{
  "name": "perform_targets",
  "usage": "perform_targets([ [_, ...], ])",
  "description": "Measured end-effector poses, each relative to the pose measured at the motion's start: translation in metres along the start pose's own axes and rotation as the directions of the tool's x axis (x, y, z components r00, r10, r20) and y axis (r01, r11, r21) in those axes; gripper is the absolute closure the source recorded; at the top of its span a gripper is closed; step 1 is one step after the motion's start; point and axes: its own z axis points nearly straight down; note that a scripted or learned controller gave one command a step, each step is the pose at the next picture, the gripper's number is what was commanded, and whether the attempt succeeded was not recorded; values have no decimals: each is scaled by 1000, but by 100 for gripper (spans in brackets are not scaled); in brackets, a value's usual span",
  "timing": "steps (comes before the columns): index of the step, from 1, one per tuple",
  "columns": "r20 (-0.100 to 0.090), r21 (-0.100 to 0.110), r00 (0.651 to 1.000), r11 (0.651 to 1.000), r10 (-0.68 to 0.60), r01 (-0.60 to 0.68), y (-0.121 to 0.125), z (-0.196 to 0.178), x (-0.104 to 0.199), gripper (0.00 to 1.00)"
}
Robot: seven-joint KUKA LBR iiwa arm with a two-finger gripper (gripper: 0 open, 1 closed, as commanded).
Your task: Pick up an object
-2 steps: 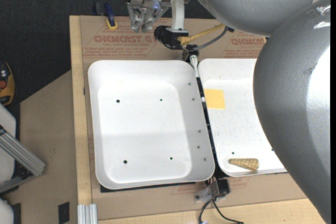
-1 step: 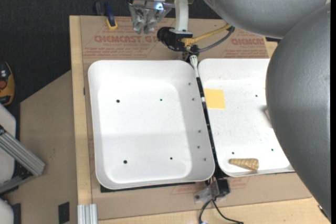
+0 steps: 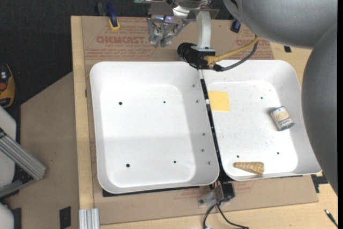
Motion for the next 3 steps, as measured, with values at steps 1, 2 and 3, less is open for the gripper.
perform_targets([
  [1,1,6,1000,1000,-6,6,-29,75,30,100],
  [2,-1,-8,1000,1000,0,0,-6,57,8,100],
  [3,-3,-8,1000,1000,-5,5,-20,39,26,100],
])
